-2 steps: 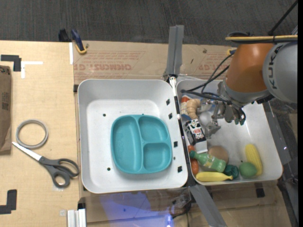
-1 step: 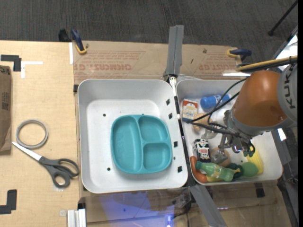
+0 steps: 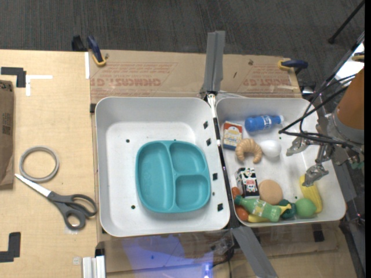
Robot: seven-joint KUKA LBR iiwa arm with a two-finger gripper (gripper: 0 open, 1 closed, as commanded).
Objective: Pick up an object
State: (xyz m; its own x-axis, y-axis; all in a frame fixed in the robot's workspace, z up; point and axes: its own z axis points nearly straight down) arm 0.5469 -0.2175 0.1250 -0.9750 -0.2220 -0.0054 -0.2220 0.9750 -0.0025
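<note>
Item: gripper (image 3: pixel 311 162), 1 unit, 2 fingers, hanging over the right part of the right bin (image 3: pixel 290 104). Fingers spread apart, nothing between them; released.

Item: candidate for pickup, yellow corn cob (image 3: pixel 312 193). Lies directly beneath and just toward the near wall from the fingertips, closest of all contents. Long axis runs roughly from the gripper toward the near right corner of the bin, slightly slanted. Whether a fingertip touches its upper end cannot be told.

Item: green ball (image 3: pixel 305 208), just beyond the cob's far end from the gripper, touching or nearly touching it.

Items further to the gripper's left: white egg (image 3: pixel 270 149), croissant (image 3: pixel 249 149), blue bottle (image 3: pixel 262 123), tan egg-shaped piece (image 3: pixel 270 191), green bottle (image 3: pixel 264 210), small black-and-white carton (image 3: pixel 248 181), orange-and-white box (image 3: pixel 232 135). All lie well apart from the fingertips compared with the cob.

Item: left bin (image 3: pixel 110 155), holding 1 teal divided plate (image 3: pixel 173 175); far to the gripper's left.

Judgement: the cob is the nearest target; a short descent toward the near wall would bring the fingers across its width, closing across the long axis. The neighbouring ball may crowd one finger.
</note>
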